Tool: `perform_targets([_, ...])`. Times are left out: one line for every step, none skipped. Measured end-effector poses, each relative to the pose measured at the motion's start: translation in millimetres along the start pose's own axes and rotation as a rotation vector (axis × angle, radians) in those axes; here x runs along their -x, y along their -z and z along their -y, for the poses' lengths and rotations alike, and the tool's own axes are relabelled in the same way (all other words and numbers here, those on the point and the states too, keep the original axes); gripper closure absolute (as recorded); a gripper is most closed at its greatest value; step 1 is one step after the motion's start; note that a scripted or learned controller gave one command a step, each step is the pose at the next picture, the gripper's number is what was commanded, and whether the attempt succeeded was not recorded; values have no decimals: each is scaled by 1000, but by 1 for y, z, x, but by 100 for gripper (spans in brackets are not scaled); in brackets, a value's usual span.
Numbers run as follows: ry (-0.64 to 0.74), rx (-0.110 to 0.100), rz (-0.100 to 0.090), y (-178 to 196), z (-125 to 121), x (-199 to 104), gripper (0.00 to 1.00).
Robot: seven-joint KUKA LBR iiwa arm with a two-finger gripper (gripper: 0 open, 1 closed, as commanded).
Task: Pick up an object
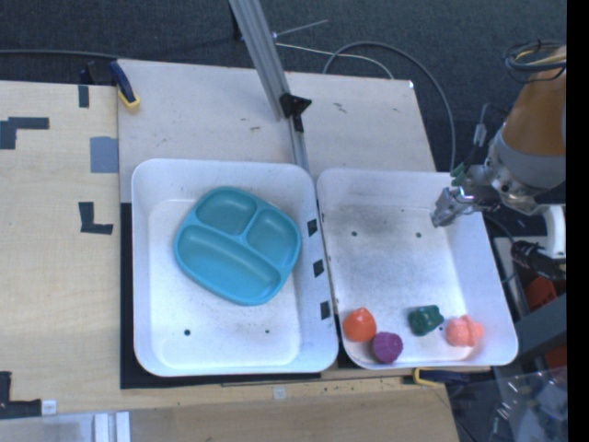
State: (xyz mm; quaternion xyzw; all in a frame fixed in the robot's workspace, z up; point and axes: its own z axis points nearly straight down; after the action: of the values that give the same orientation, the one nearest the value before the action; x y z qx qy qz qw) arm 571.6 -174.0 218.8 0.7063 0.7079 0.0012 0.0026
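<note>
White bins (156, 274); a light blue plate (237, 244). At six o'clock: orange ball (359, 324), purple ball (386, 346), dark green lump (425, 319), salmon-pink lump (463, 331).

Two white bins side by side on a bench, seen from above.

Left bin (147, 274): blue divided plate (237, 244), tilted. Right bin (405, 191): along the lower edge an orange piece (359, 323), a purple piece (386, 346), a dark green piece (424, 319) and a pinkish-orange piece (463, 331). At the frame's right, gripper (445, 209) over the right bin's upper right rim, apart from all four pieces.
</note>
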Motion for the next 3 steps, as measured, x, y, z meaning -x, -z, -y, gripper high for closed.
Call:
perform_targets([0, -1, -1, 42, -1, 0, 100])
perform_targets([4, -5, -3, 47, -10, -52, 100])
perform_targets([6, -6, -4, 46, -18, -113, 100])
